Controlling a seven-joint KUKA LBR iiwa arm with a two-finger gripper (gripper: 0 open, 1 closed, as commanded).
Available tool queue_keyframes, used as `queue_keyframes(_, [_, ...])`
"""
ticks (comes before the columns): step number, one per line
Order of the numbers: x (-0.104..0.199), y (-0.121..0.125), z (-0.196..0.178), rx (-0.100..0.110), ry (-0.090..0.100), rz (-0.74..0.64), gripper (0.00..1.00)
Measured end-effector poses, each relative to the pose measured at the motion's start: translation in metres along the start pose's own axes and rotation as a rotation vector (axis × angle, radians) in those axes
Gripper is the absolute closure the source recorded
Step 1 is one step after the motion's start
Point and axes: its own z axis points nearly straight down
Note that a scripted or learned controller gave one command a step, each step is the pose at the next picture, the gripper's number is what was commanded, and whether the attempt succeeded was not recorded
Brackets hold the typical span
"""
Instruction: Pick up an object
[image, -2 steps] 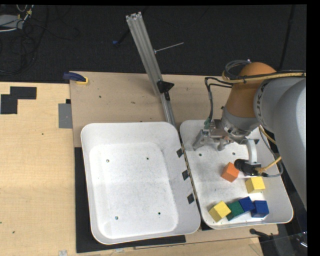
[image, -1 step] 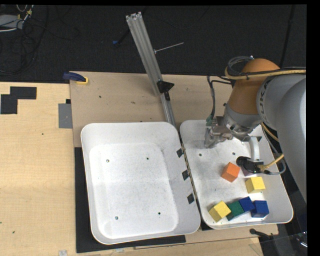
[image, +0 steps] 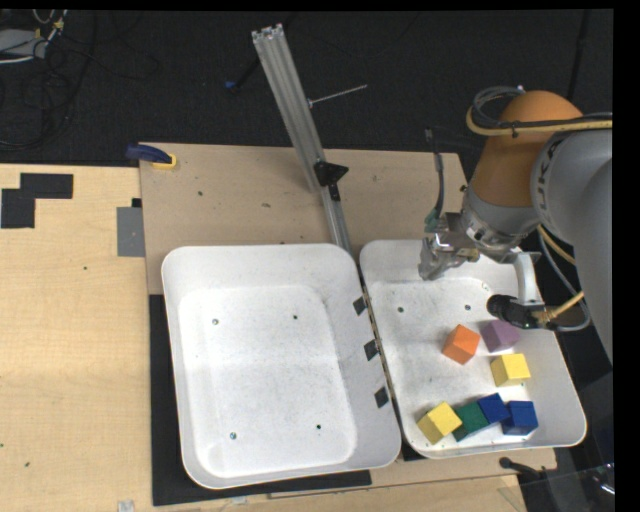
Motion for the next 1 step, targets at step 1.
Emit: queue_keyframes(1, [0.0007, 0.0017, -0.0429, 0.0, 0.0, -0.002, 1.0])
